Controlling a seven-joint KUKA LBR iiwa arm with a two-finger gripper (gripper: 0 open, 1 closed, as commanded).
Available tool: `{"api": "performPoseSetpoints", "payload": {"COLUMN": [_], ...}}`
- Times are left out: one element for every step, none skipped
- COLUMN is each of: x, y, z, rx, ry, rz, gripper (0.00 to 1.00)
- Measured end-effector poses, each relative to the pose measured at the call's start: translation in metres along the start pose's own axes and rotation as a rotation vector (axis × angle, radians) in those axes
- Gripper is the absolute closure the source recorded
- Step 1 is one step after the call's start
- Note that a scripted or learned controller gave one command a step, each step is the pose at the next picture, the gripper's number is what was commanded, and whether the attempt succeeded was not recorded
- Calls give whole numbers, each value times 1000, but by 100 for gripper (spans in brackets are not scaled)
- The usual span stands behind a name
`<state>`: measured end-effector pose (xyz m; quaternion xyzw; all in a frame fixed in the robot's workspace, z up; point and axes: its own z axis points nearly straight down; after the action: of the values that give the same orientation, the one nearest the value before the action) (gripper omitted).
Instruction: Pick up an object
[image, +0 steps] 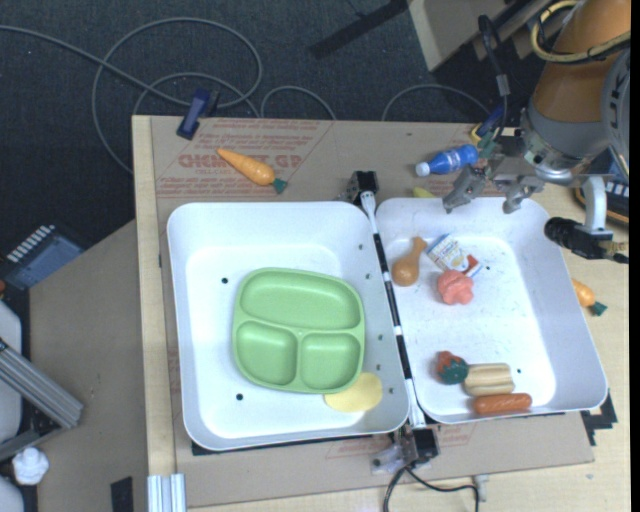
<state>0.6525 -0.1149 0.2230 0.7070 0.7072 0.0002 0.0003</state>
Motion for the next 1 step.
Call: {"api": "performPoseSetpoints", "payload": {"x": [2], "y": [-51], "z": [139], "rx": [1], "ry": [0], "rz": [1], "gripper": [0]}}
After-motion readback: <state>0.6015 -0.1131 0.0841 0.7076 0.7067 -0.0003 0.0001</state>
